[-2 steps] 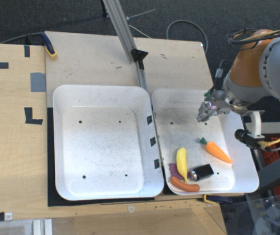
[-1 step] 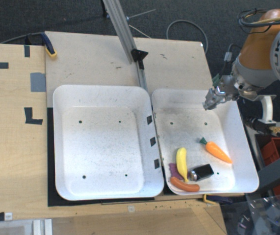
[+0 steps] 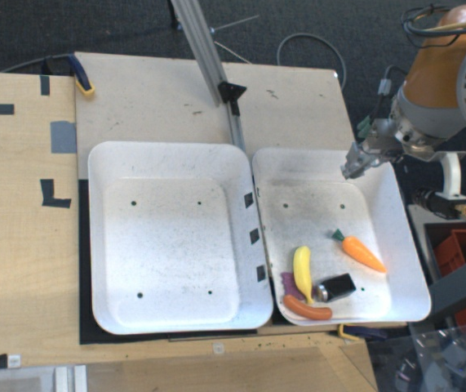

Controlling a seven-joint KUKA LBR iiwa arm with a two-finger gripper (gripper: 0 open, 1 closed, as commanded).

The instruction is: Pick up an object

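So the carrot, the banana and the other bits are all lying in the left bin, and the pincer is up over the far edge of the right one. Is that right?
Not quite. The camera view shows the carrot, the banana and the other bits lying in the right bin, not the left bin. The rest holds: the pincer is over the right bin's far edge.

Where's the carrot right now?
The carrot lies in the right bin, toward its near right side, just right of the banana and above the black block.
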